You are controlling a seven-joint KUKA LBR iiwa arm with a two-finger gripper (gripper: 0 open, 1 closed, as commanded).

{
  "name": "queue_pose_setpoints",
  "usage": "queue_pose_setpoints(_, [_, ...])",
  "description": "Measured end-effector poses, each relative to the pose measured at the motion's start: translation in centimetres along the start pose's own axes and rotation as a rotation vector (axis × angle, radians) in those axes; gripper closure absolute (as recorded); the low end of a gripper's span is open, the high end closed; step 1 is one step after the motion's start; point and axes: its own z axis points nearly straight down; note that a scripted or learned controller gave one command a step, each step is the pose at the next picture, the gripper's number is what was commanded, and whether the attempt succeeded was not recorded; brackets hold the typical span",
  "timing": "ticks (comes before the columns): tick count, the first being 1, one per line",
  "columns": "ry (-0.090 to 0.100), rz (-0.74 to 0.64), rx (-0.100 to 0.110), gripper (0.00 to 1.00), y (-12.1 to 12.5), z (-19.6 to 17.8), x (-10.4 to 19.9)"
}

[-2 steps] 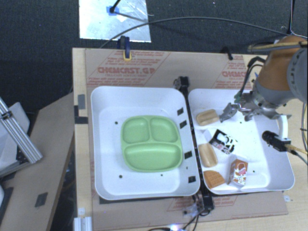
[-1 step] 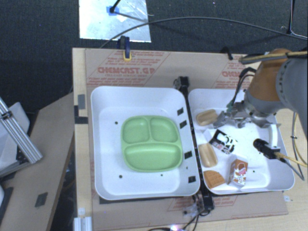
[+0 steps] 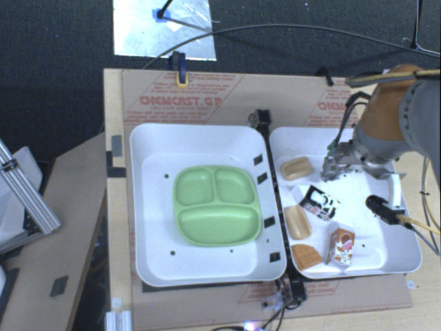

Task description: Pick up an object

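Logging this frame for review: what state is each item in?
Green divided plate: flat in left bin, compartments bare.
Bread roll: lying loose in right bin.
Black-and-white packet: lying flat.
Small carton: tipped over.
Claw: low beside the roll, holding nothing visible.

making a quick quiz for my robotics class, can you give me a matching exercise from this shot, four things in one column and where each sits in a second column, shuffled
Things:
1. green divided plate
2. small carton
3. black-and-white packet
4. gripper

Places:
A. near front edge of right bin
B. middle of right bin, between the bread-like pieces
C. middle of left bin
D. over far part of right bin, beside a tan bun

Pairs: 1-C, 2-A, 3-B, 4-D
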Motion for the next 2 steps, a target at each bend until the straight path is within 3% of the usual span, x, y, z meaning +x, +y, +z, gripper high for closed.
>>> queue_pose_setpoints(2, [-0.001,-0.004,-0.004,1.00,-1.0,-9.3,0.1])
